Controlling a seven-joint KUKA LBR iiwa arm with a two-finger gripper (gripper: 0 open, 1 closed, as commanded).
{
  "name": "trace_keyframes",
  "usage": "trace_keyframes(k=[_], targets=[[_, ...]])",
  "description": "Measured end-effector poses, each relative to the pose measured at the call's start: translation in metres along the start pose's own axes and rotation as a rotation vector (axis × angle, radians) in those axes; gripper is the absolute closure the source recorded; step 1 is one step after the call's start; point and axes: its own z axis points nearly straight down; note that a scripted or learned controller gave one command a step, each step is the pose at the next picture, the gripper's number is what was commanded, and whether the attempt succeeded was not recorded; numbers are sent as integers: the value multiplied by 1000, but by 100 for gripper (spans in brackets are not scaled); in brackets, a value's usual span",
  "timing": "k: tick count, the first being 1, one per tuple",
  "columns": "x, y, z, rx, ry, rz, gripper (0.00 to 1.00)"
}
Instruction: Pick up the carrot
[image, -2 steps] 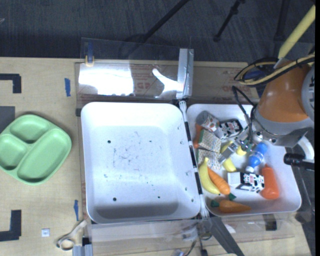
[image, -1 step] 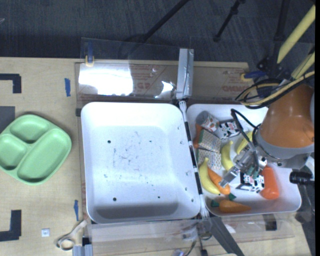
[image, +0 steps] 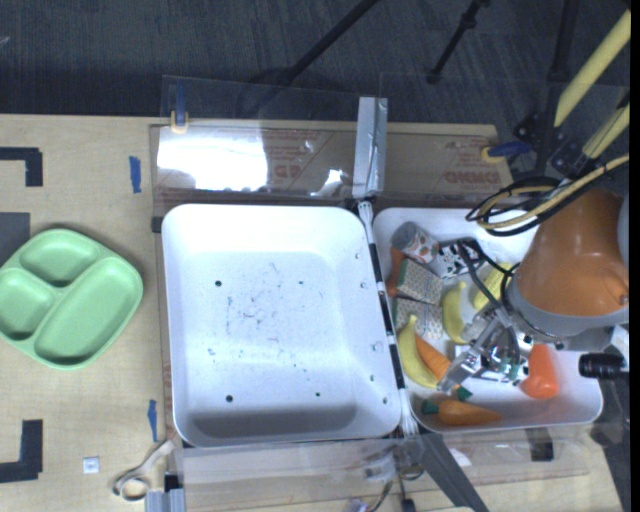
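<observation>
The carrot (image: 463, 409) lies flat along the near wall of the right-hand bin (image: 585, 405), orange body pointing right, its green end toward the divider between the two bins. A second orange piece (image: 432, 356) lies just beyond it, resting against a banana (image: 413, 352); it is not clear whether this is another carrot. A red-orange item (image: 541, 372) sits to the right, close by.

The gripper (image: 468, 365) hangs above the near part of this bin, just beyond the carrot and slightly left of its middle. Whether it is released or clenched cannot be told; the wrist hardware hides the tips. Nothing is seen held.

In judgement, the arm stands low over the clutter because its target is crowded against the wall, leaving little room on the near side. The left-hand bin (image: 265, 300) and the green divided plate (image: 65, 297) to its left play no part.
</observation>
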Motion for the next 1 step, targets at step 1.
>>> trace_keyframes(k=[1], targets=[[-37,9,39,-2,-5,-167,0]])
